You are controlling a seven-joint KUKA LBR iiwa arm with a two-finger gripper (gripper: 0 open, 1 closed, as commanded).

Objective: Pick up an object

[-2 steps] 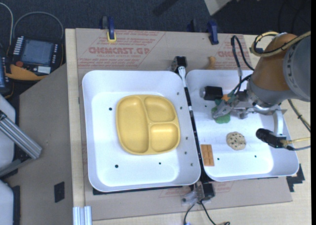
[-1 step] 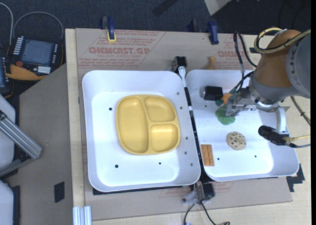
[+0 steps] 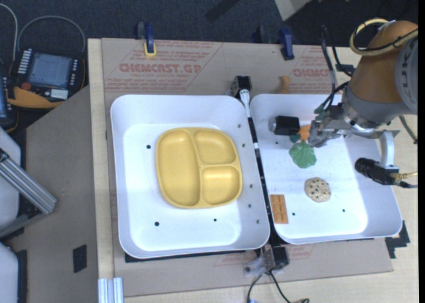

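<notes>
Hovering over green toy (image 3: 303, 155) in right bin (image 3: 352, 225), gripper (image 3: 317, 137); cookie (image 3: 318, 189) nearby; cannot tell grip state

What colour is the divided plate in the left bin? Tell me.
Yellow, all over; the divided plate shows plainly in the camera view.

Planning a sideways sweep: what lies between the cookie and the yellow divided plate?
In the camera view, the bins' adjoining walls and a small orange card lie between the cookie and yellow plate.
</notes>
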